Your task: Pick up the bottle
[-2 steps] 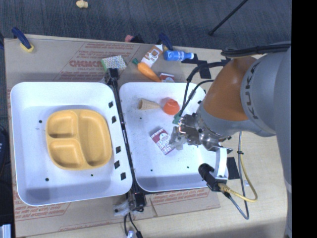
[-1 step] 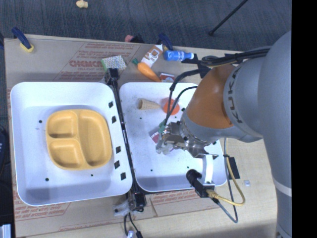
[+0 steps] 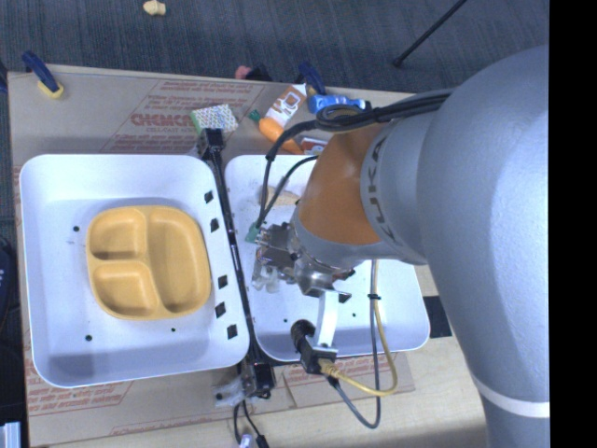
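1. The grey arm (image 3: 466,185) is seen reaching in from the right, its orange band (image 3: 340,194) lying over the right white bin (image 3: 401,329).
2. The jaws (image 3: 270,264) are lowered over the left part of the right bin, close to the divider between the bins. Whether they are open or closed cannot be told; the wrist hardware hides them.
3. No object is seen held between them.
4. The bottle (image 3: 282,112), white and orange with an orange cap, is found well beyond the jaws toward the top of the view, lying on the desk (image 3: 112,110) outside the bins, just past the far rim of the right bin.
5. A blue object (image 3: 338,104) is noted just to the right of the bottle, partly covered by the arm.
6. A small patterned block (image 3: 215,118) is seen to the left of the bottle, at the far end of the divider.
7. To the left of the jaws, across the divider, a yellow three-compartment tray (image 3: 147,259) is seen resting in the left white bin (image 3: 47,343).
8. A yellow cable (image 3: 373,385) is looped below the jaws, over the near rim of the right bin.
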`<state>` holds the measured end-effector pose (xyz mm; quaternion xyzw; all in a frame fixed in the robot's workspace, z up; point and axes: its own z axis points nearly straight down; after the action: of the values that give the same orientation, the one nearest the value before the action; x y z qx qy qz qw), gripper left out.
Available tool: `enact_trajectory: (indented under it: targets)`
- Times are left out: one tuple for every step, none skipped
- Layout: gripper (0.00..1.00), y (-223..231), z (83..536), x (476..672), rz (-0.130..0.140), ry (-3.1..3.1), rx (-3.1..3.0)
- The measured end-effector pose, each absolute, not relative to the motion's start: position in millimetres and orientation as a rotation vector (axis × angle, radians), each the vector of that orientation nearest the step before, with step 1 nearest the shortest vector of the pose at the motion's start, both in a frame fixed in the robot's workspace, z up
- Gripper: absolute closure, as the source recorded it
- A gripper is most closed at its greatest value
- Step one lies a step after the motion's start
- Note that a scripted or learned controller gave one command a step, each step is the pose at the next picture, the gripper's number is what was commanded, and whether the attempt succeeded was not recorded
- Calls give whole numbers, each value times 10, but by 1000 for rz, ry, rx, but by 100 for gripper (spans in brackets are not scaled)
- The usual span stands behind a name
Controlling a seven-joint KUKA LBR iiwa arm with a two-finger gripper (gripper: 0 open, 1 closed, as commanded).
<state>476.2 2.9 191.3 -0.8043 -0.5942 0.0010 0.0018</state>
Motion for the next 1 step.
enact_trajectory:
  targets:
    - [100,112,1911,4758,5,-2289,-2144]
